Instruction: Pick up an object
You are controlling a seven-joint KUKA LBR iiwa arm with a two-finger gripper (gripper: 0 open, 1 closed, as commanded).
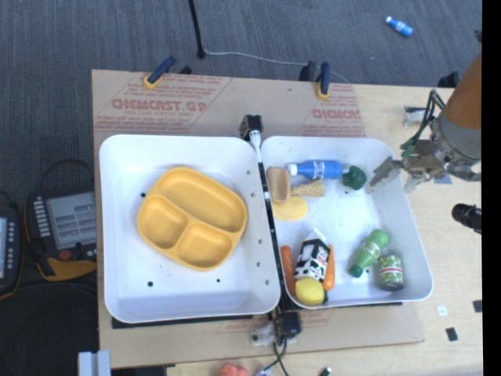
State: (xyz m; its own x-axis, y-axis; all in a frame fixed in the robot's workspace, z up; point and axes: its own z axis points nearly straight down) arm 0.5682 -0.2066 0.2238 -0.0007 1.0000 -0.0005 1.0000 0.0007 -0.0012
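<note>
Nearest my camera, at the front of the right bin (407,210), I see a yellow lemon (309,291) touching a black-and-white milk carton (313,258), with an orange carrot (329,272) along the carton's right side and a red-orange piece (286,261) on its left. Further right, a green bottle (368,253) lies tilted just beside a small green-labelled can (391,272).

At the back of the same bin, a blue-and-white bottle (318,169) lies on its side, touching a dark green broccoli-like piece (355,178) at its right end. A tan bread-like piece (278,182) stands near the divider, a flat yellow disc (292,208) sits in front of it, and a small corn-coloured item (311,188) lies between.

My gripper (398,169) hangs over the right bin's far right corner. Its jaws stand apart with nothing between them, well apart from every object in the bin.

On the left, the other white bin (117,233) holds a yellow three-compartment plate (192,217). Both bins rest on the cardboard-covered counter (156,104).
</note>
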